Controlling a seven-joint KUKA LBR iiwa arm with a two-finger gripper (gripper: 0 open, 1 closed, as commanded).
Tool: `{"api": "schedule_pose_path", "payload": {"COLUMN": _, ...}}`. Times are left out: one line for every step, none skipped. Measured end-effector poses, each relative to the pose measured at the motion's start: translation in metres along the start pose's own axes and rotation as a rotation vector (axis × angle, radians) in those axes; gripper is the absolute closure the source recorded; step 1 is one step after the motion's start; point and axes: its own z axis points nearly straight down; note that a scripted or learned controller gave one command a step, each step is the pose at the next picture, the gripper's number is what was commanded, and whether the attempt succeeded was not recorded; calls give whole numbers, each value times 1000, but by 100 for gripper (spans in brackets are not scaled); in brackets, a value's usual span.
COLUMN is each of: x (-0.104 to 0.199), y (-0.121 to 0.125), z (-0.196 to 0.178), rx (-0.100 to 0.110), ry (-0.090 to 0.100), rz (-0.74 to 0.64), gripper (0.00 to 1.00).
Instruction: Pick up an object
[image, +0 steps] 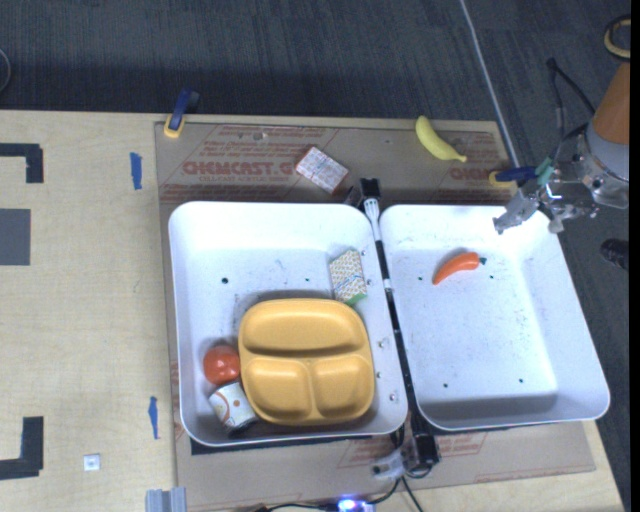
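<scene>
While the arm reaches in at the upper right, its tool hangs over the right bin's far rim, holding nothing; whether it is spread or pressed together, I cannot tell.

On the desk, the left bin holds a yellow tray, a patterned packet beside it, a red ball and a small cup. A carrot lies in the right bin, near the tool but apart. Behind the bins lie a banana and a small box.
</scene>
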Motion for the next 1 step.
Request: {"api": "schedule_pose_path", "payload": {"x": 16, "y": 15, "z": 127, "rx": -3, "ry": -1, "rz": -2, "gripper": 0}}
